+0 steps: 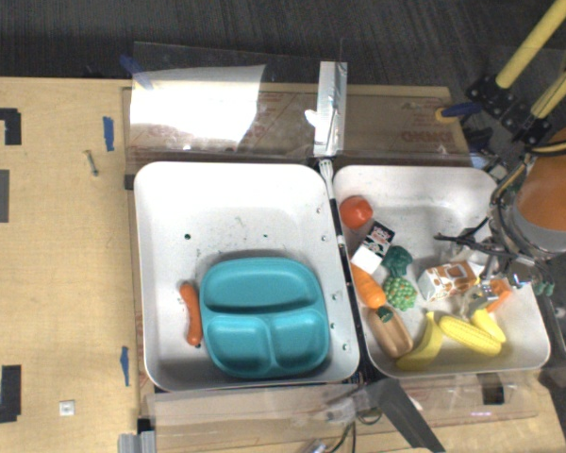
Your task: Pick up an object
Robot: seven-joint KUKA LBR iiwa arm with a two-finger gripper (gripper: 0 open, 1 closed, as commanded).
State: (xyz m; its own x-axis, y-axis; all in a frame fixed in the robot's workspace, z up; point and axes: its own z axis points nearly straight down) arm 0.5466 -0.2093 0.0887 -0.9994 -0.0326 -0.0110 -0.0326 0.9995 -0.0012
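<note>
Counter (47, 253): tan surface carrying two shallow white bins side by side, black tape marks toward the left edge.
Left bin (170, 206): holds a teal divided tray (262, 315) in its lower half, one long compartment above two smaller ones; an orange hot dog (193, 312) lying just beside the tray's left edge, lengthwise toward the near rim.
Right bin (424, 192): crowded with toy food in its lower part, bare white floor toward the far wall.
Objects near the divider: red-orange tomato (356, 210) at the top of the pile; small black-and-white packet (378, 236) below it; carrot (369, 287) along the left wall; green broccoli (400, 291) just right of the carrot; brown bread roll (390, 333) at the near side.
Objects toward the right: small white and orange carton (450, 279) mid-bin; banana (425, 341) and corn cob (468, 334) touching along the near wall.
Arm (547, 196): entering from the right, orange band above the wrist, over the right bin's right edge.
Gripper (492, 286): low over the right bin, just beside the carton and above the corn; cannot tell how far apart the fingers stand, nor whether anything sits between them.
</note>
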